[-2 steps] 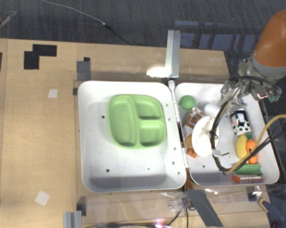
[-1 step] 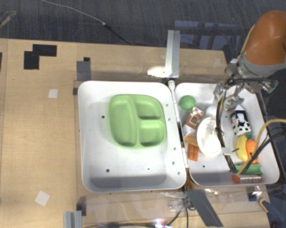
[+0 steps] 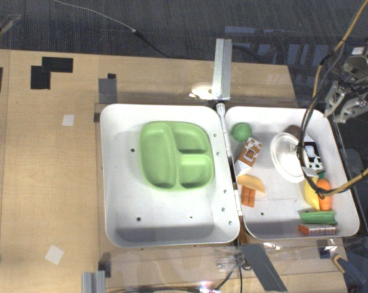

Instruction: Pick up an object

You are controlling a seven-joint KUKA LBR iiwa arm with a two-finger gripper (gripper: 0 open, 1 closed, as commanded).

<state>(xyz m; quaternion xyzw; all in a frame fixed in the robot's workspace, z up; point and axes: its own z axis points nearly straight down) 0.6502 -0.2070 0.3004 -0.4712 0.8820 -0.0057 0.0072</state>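
Claw (image 3: 353, 99) is sitting at the far right of the frame, outside the upper right corner of the right bin (image 3: 264, 227), with yellow and black cables looping down across that bin; whether it is parted or closed, cannot tell, and nothing is showing in its grip. Candidate objects are all lying in the right bin: green ball (image 3: 241, 131) at upper left, small brown-and-white box (image 3: 250, 152) just beside it, white bowl (image 3: 286, 155) in the middle, yellow wedge (image 3: 251, 182) and orange block (image 3: 248, 196) lower left, and a crowded cluster at lower right with banana (image 3: 310, 195), orange piece (image 3: 324, 185), green bar (image 3: 318, 216) and red bar (image 3: 318, 229). Left bin (image 3: 119, 224) is carrying a green divided tray (image 3: 175, 155). Judgement: pick is not yet started. Best target is looking like the green ball or the small box, since both are standing apart from neighbours. Approach should be coming straight down, centred, staying off the bin wall and away from the cluster on the surface (image 3: 43, 182) side.
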